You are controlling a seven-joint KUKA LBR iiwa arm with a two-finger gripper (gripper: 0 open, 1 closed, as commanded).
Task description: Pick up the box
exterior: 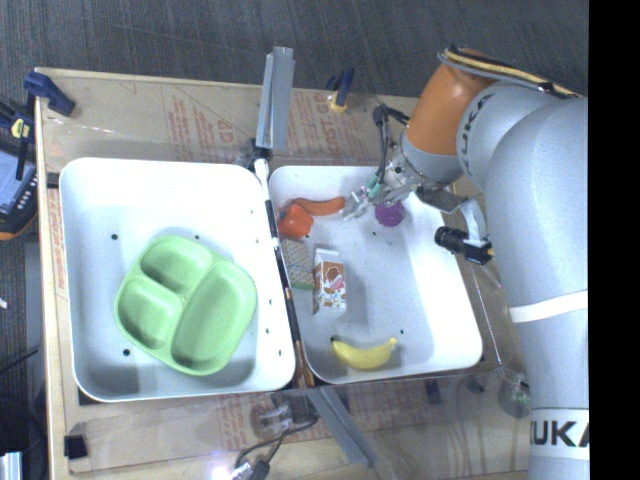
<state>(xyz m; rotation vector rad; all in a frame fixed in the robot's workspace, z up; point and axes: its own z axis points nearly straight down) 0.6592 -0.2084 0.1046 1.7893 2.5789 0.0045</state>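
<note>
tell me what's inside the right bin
The right bin holds a small box near its middle, a banana at the near edge, an orange carrot-like item and a purple object. The gripper partly covers the purple object.

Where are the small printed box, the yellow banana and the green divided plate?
small printed box (329, 282), camera view, middle of its top face.
yellow banana (364, 353), camera view, middle of its curve.
green divided plate (150, 340), camera view, its lower rim.

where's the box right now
The box lies in the right bin, near its left wall, below the carrot and above the banana.
</note>
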